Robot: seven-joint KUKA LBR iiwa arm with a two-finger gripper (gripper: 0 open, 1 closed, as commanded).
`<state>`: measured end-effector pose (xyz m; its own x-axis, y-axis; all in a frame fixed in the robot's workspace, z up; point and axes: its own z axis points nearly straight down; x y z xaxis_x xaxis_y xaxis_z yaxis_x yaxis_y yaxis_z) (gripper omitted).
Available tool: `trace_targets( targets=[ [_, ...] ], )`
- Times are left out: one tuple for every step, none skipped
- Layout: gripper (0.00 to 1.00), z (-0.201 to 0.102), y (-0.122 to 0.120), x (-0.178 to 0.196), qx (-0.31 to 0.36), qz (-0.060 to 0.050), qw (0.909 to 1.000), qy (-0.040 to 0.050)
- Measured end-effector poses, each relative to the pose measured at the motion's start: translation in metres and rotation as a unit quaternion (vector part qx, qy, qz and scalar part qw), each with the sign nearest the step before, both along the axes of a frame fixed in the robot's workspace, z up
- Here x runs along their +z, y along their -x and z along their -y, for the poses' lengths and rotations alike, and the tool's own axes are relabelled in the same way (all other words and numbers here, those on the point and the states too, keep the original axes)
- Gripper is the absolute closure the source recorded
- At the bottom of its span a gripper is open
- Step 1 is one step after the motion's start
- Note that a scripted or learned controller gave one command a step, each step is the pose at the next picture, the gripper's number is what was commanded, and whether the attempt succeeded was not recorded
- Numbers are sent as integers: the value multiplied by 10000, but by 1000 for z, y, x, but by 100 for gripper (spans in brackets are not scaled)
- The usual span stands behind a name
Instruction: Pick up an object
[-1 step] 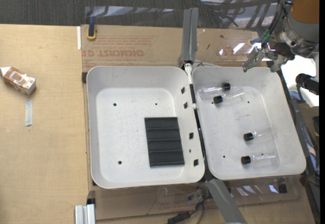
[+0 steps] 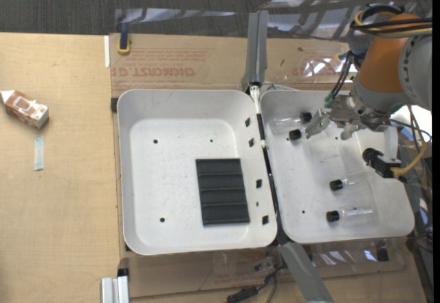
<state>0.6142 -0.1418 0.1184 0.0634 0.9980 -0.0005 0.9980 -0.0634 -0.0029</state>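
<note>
Over the back of the right bin (image 2: 405, 226) hangs my gripper (image 2: 332, 128), its two grey fingers spread open with nothing between them. Below and around it lie small clear vials with black caps: one vial (image 2: 295, 134) just left of the fingers, another vial (image 2: 304, 117) behind it, and two more toward the front, a vial (image 2: 338, 185) and a vial (image 2: 342, 214). A black ribbed block (image 2: 221, 191) lies flat in the left bin (image 2: 137, 109), well away from the gripper.
The bins meet at a raised middle rim (image 2: 262, 150). A black cable end (image 2: 373, 156) hangs at the arm's side over the right bin. On the wooden bench to the far left sit a small carton (image 2: 26, 109) and a white strip (image 2: 38, 154).
</note>
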Motion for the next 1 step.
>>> trace_targets(
  targets=[
    [0,7,-45,-18,176,-4,9998,1]
  ],
)
